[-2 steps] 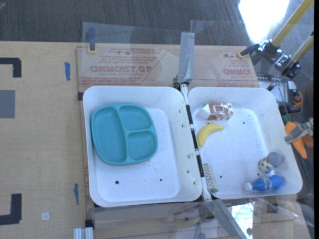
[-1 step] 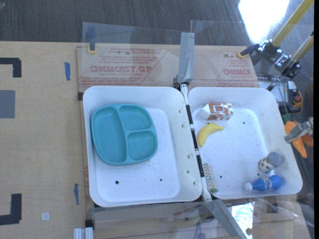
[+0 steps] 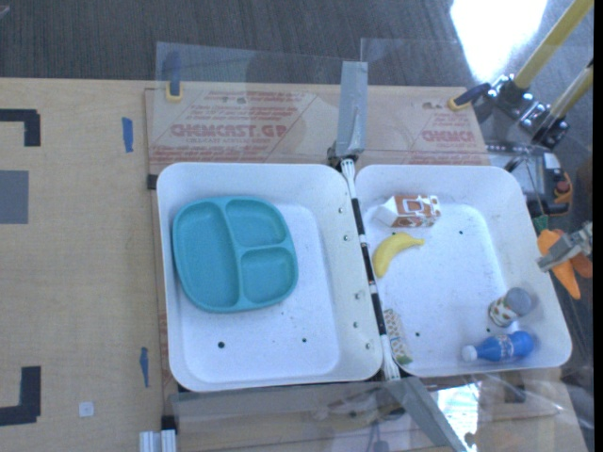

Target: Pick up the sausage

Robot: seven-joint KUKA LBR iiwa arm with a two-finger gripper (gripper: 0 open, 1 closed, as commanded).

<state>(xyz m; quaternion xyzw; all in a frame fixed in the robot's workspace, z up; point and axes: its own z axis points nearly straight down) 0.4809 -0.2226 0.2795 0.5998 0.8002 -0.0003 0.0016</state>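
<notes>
Pale wooden bench (image 3: 75,252) under grey carpeted floor (image 3: 236,8) at the far edge; black corner marks (image 3: 24,125) and strips of blue tape (image 3: 127,135) on the wood at left. Clear panel (image 3: 231,130) with red lettering, flat behind the bins. Yellow rods (image 3: 556,36) slanting in at upper right beside a bright glare. Left bin (image 3: 245,370): white, shallow, bearing one teal plate (image 3: 236,252) with three compartments, set toward the far left part. Right bin (image 3: 452,290): white, touching the left bin along a shared seam. Within it: small white-and-orange carton (image 3: 413,210) near the far left corner; banana (image 3: 394,250) just in front of the carton, curved, apart from it; sausage (image 3: 397,336), slim, pale and speckled, lying lengthwise against the left wall close to the near corner, well apart from the banana; small grey-topped can (image 3: 511,305) near the right wall; blue bottle (image 3: 499,348) on its side just in front of the can, white cap pointing left. Orange clamp (image 3: 568,266) outside the right bin's right wall.
</notes>
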